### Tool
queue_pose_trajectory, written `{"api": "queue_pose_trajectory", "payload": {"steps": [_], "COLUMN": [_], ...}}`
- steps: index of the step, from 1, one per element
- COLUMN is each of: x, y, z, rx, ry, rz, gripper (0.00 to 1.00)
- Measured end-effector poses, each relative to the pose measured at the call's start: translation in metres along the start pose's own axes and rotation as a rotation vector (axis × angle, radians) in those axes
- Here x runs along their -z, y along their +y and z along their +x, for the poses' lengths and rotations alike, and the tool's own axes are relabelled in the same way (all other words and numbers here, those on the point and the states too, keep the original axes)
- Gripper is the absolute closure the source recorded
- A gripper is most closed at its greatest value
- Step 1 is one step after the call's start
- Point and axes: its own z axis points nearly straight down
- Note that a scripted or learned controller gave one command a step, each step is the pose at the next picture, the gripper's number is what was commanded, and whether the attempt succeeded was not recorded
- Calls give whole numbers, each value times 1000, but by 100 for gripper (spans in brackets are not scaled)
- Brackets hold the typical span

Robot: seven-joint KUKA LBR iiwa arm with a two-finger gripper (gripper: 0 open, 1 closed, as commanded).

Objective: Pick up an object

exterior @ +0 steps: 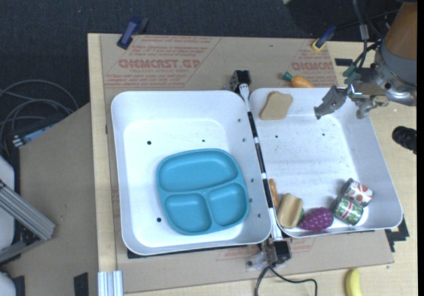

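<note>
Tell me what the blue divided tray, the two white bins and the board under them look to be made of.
Blue divided tray: probably moulded plastic, matte, judging by its rounded edges and uniform colour.
Left bin and right bin: apparently thin formed plastic, smooth with a slight sheen and rolled rims.
Board: a flat tan sheet with red printed lettering, possibly paper masking over a plastic sheet; the view leaves it open.

Right bin: toast slice flat at far-left corner; bread roll, purple grapes, two small cans along near wall.

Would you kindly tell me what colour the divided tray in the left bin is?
Light blue; the tray shows plainly in the camera view.
</note>
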Motion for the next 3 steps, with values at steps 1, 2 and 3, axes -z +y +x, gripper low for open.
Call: {"api": "queue_pose_trajectory", "payload": {"steps": [1, 2, 3], "x": [-141, -189, -117], "y": [68, 91, 93], "z": [32, 30, -54], "rx": [1, 1, -2], "ry": [1, 0, -4], "rz": [5, 4, -3], "gripper": [0, 0, 0]}}
